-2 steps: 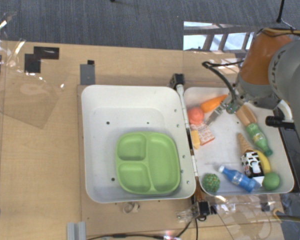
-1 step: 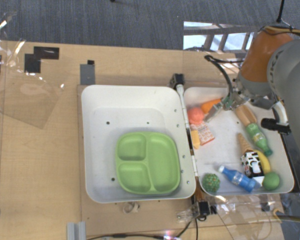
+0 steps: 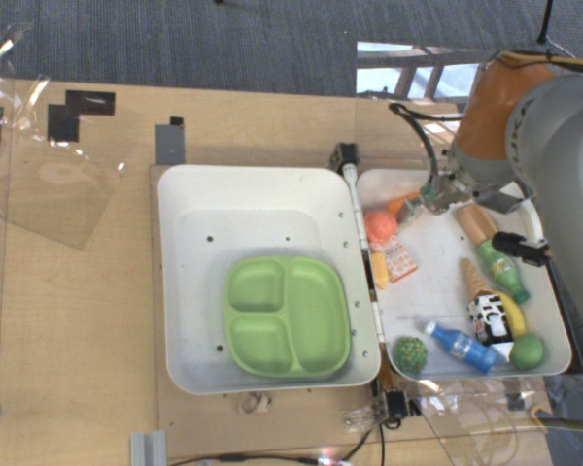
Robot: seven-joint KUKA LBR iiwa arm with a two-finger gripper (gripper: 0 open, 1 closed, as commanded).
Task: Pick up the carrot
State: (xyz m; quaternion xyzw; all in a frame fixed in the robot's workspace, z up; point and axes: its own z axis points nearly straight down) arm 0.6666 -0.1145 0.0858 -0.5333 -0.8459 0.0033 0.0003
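Observation:
A small orange carrot (image 3: 400, 206) lies near the back left of the right bin (image 3: 437, 289), just behind a round peach-coloured fruit (image 3: 380, 226). My gripper (image 3: 431, 198) hangs low over the bin right beside the carrot's right end, and its tip covers part of the carrot. Nothing shows as lifted off the bin floor. The grey arm with its orange band (image 3: 491, 115) reaches in from the right and hides the bin's back right corner.
The right bin also holds a pink packet (image 3: 399, 260), a green bottle (image 3: 501, 269), a blue bottle (image 3: 462, 347), a banana (image 3: 512, 315), a lime (image 3: 528, 349) and a green ball (image 3: 409, 354). A green divided plate (image 3: 288, 315) sits in the left bin (image 3: 204, 212).

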